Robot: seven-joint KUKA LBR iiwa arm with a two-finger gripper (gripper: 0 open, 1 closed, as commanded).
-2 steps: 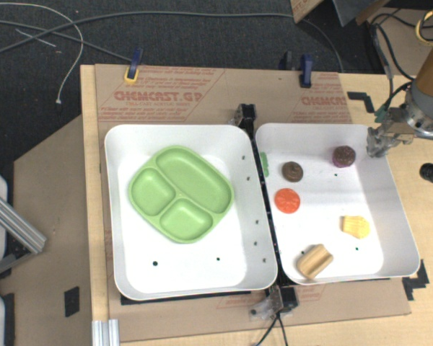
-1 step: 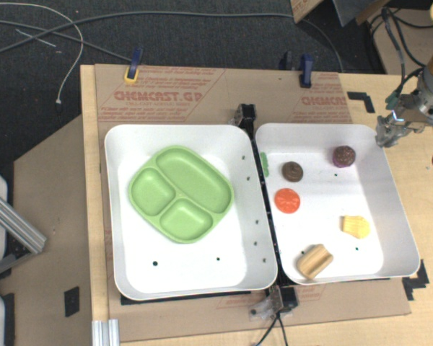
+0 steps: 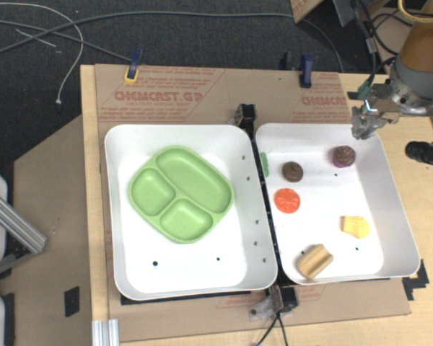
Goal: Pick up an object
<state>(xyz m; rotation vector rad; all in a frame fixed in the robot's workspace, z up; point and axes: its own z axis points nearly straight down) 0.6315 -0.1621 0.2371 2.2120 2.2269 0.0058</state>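
Observation:
The right bin (image 3: 390, 215) holds several small items: a dark purple round piece (image 3: 343, 156) near the back, a brown round piece (image 3: 293, 171), an orange-red disc (image 3: 287, 200), a yellow wedge (image 3: 356, 226) and a tan bread-like roll (image 3: 314, 260). My gripper (image 3: 364, 125) hangs over the bin's back right corner, just above and right of the purple piece, with nothing seen between its fingers. The arm comes in from the upper right.
The left bin (image 3: 130, 265) carries a green three-compartment plate (image 3: 180, 193). A black clamp (image 3: 245, 114) sits between the bins at the back. Blue clips (image 3: 135, 63) (image 3: 306, 71) hold the cardboard base. Cables lie on the floor behind.

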